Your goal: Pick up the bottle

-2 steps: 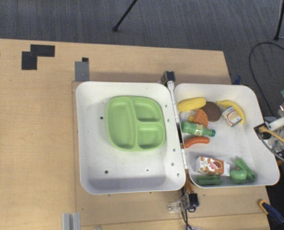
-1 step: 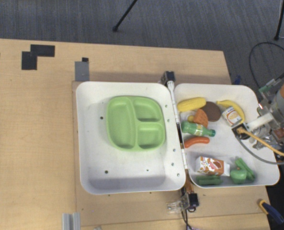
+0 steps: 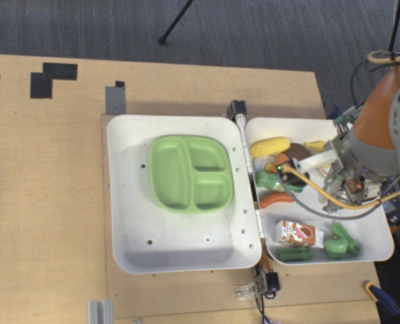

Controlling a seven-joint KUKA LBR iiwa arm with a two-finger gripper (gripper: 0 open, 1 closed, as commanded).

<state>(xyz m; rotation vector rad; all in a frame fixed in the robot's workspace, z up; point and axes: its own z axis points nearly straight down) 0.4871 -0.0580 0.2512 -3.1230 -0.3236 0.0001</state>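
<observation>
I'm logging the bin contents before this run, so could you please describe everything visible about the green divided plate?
The green divided plate is pale green, looks like matte plastic, and has a rounded rectangular shape. Raised ridges split it into three compartments: one long one on the view's left and two smaller ones on the right. It lies flat, face up, slightly rotated, on the floor of the left white bin, toward its far half. Nothing lies in it or touches it.

A grey robot arm point(image 3: 388, 130) with a broad orange band point(image 3: 382, 110) above its wrist. Yellow and grey cables point(image 3: 334, 198) loop beneath a cluttered metal wrist assembly point(image 3: 351, 174).
</observation>
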